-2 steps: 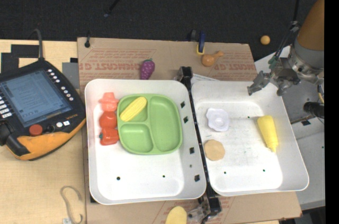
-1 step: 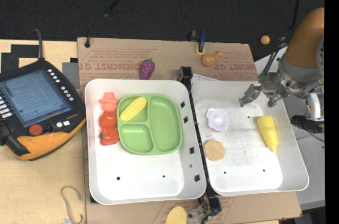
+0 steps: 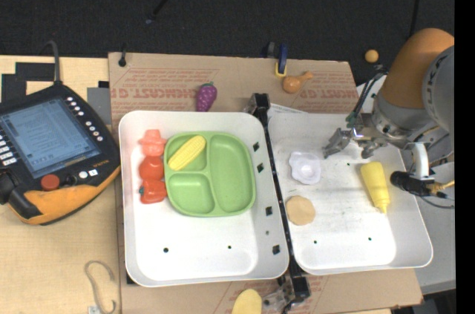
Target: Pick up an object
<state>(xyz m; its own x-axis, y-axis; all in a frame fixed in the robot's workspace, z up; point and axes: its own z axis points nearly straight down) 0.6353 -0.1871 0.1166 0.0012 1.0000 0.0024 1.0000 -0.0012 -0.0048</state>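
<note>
Gripper (image 3: 349,143) low over the right bin (image 3: 415,249), fingers spread apart and holding nothing, yellow bottle (image 3: 376,185) just below-right of it, white piece (image 3: 305,168) to its left, tan disc (image 3: 300,210) farther below-left

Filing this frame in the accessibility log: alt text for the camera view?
The gripper hovers open over the right bin, above a yellow bottle, white egg and tan disc. The left bin holds a green tray with corn, beside a red toy.
</note>
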